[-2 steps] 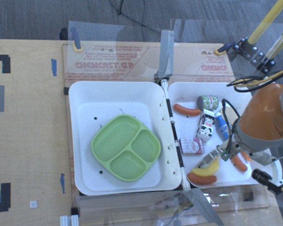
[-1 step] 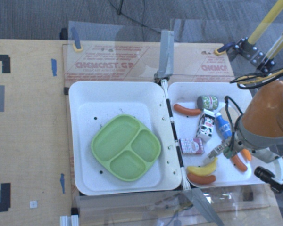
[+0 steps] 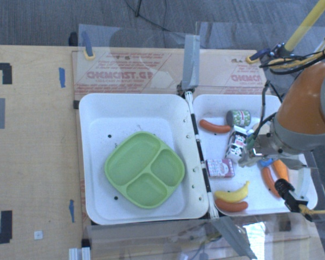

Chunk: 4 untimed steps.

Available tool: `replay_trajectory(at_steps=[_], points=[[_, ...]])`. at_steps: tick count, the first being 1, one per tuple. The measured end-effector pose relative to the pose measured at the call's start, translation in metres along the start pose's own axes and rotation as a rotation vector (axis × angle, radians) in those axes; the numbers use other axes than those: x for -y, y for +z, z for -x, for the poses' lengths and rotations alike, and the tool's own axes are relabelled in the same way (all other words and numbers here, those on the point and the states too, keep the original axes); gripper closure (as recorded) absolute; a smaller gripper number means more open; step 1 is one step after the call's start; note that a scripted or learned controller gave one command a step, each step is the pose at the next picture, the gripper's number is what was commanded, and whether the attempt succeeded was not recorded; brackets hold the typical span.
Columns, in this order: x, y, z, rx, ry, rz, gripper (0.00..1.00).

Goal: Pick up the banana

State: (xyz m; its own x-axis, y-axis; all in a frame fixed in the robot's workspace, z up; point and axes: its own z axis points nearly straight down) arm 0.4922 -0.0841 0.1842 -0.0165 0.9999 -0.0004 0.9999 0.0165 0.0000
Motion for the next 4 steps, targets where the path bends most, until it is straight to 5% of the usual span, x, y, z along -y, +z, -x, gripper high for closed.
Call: replay_trajectory(at_steps=[1, 2, 4], points=[[0.0, 0.0, 0.0, 0.0, 0.0, 0.0, 0.0], [0.014, 0.079, 0.033, -0.001, -0.335, -0.001, 0.0], [0.011, 0.09, 0.024, 0.002, -0.707, 0.004, 0.0]])
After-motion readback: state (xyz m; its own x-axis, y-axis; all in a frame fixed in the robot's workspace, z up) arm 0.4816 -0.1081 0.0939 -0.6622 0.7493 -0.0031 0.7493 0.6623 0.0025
